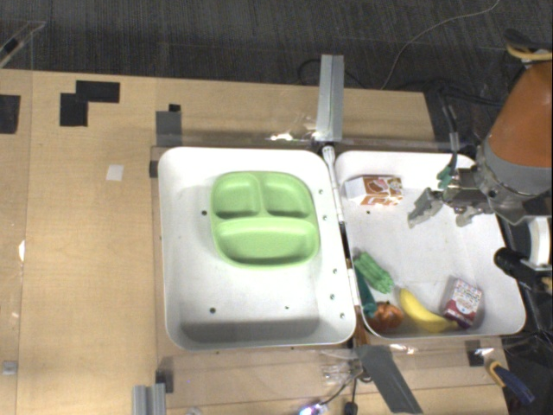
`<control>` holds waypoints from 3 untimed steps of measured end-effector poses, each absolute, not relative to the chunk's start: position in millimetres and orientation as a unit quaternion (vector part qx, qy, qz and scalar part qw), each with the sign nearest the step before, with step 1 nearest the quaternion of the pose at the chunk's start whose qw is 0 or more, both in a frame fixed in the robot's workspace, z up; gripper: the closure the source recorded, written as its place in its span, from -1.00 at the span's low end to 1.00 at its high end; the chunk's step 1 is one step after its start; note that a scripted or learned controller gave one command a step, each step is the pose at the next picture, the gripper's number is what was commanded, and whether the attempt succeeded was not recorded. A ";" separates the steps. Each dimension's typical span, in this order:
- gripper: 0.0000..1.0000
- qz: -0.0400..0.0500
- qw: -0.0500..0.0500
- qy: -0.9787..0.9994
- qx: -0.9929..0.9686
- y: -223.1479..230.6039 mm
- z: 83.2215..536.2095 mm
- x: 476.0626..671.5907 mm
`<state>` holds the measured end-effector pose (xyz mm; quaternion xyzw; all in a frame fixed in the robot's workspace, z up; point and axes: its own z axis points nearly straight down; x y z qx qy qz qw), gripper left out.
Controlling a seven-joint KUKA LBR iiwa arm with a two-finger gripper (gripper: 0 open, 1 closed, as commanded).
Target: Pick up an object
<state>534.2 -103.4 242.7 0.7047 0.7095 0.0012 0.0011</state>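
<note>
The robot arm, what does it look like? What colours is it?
The arm comes in from the right. It is a big rounded shape with a bright orange band and grey below it. At its end is the gripper, a small grey metal part with thin fingers and a little green bit on top. Dark parts sit just under the wrist.

Light wood bench (78, 232) w/ black patches (86, 100) — dark carpet (216, 15) behind.
</note>
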 end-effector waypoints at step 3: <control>-1.00 0.001 0.002 0.679 0.735 -149.5 163.3 554.9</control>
